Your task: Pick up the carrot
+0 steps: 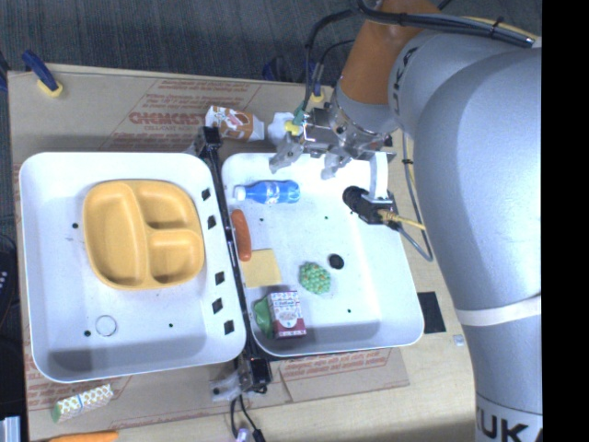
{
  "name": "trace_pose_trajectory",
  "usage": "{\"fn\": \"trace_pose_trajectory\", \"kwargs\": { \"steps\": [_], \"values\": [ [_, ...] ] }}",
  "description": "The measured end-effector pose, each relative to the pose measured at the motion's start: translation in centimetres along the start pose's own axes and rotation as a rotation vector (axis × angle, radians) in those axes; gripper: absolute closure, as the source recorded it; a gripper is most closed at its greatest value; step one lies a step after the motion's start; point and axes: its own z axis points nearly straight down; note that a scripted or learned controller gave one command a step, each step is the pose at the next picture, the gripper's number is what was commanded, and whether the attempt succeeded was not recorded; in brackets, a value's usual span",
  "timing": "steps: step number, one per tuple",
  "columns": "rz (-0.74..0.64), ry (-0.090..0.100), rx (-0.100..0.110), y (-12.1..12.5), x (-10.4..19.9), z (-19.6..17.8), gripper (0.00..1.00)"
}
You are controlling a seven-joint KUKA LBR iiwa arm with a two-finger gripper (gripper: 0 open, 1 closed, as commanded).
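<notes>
Bulky grey arm [479, 173], orange wrist band, black cables, white stripe, partial KUKA lettering

You see a light wood bench [442, 376] at 5 o'clock | printed brown cardboard [175, 99] lies under both bins toward 11 | dark grey carpet floor [166, 17] runs along 12 | even, shadowless light

yellow tray [143, 231], blue bottle [267, 191], cheese slice [262, 267]

One camera looks down from above the bench [368, 376] at a slant, seeing both white bins [37, 247] whole; the arm [460, 136] enters from the right.
</notes>
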Motion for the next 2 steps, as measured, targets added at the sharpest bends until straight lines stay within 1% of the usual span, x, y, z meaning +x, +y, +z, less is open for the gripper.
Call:
{"fn": "trace_pose_trajectory", "kwargs": {
  "steps": [1,2],
  "values": [
    [0.081,0.0,0.005,-5.8,-0.5,10.7,0.0],
    [0.138,0.001,0.0,-1.6,2.2,0.5,0.0]
  ]
}}
